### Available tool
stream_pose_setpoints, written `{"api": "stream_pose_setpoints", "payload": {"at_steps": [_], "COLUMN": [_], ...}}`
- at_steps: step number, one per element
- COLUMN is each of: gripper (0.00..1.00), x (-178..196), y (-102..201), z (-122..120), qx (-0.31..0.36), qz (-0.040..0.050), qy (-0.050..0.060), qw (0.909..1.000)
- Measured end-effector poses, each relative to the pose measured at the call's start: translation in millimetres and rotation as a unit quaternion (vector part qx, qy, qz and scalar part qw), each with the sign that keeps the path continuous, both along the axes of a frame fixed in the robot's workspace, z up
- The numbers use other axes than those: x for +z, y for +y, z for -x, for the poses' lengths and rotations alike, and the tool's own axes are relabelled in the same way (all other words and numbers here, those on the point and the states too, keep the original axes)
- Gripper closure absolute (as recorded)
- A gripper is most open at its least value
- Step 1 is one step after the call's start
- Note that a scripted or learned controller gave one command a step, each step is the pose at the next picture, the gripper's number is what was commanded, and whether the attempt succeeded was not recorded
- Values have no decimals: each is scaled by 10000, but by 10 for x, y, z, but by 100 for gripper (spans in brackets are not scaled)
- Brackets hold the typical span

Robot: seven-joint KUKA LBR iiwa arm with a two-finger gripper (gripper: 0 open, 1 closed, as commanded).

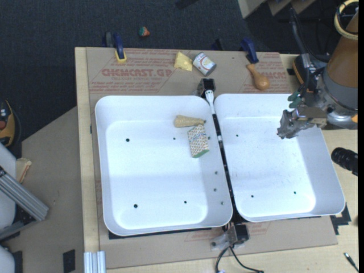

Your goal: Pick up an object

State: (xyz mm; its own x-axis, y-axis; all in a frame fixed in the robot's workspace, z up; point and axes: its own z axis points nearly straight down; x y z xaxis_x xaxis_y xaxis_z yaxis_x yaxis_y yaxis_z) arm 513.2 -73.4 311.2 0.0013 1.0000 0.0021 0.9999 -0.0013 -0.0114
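A: Item one, the things to pick?
B: A tan cone-shaped piece (188,121) and a white packet with a green speckled print (198,140), touching, in the upper right part of the left white plastic bin (114,152), centre of frame.

A: The hand?
B: The grey two-finger hand (286,128) is at right of frame, over the upper right of the right white bin (318,192). Whether it is open, and what it has hold of if anything, cannot be told.

A: Beyond the bins?
B: On the desk (142,73), top centre: a yellow wedge (183,62), a small white carton (204,63), a wooden pear-shaped piece (259,77).
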Motion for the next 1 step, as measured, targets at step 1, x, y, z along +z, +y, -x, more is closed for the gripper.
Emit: {"api": "stream_pose_setpoints", "payload": {"at_steps": [1], "gripper": [100], "x": [18], "y": [-1174], "z": [369], "qx": [-61], "qz": [26], "qy": [-44], "qw": [10000]}}
